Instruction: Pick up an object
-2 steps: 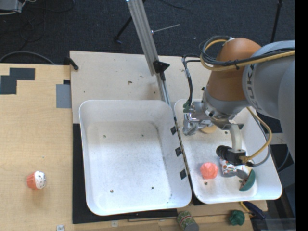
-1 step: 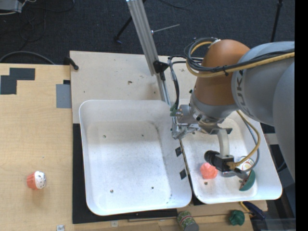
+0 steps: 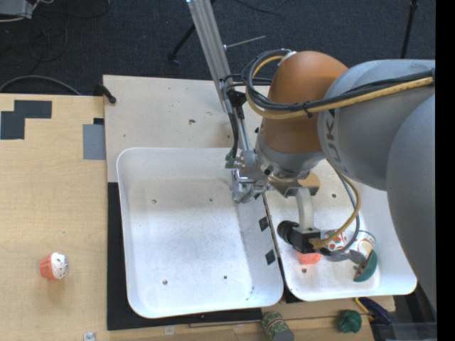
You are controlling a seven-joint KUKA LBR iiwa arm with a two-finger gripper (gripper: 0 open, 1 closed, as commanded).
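1. Over the rim where the left bin (image 3: pixel 178 247) and right bin (image 3: pixel 394 279) meet, toward their far edge, your gripper (image 3: pixel 245 185) hangs; you cannot tell whether it is clenched or released.
2. Near the right bin's front edge lie an orange piece (image 3: pixel 309 258) and a teal piece (image 3: pixel 367 268), apart.
3. Your arm (image 3: pixel 355 119) overhangs that bin.

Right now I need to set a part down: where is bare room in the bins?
The left bin is bare from left wall to right wall; the gripper hangs over its upper right corner. The right bin is crowded at its front: orange piece, cup, green piece.
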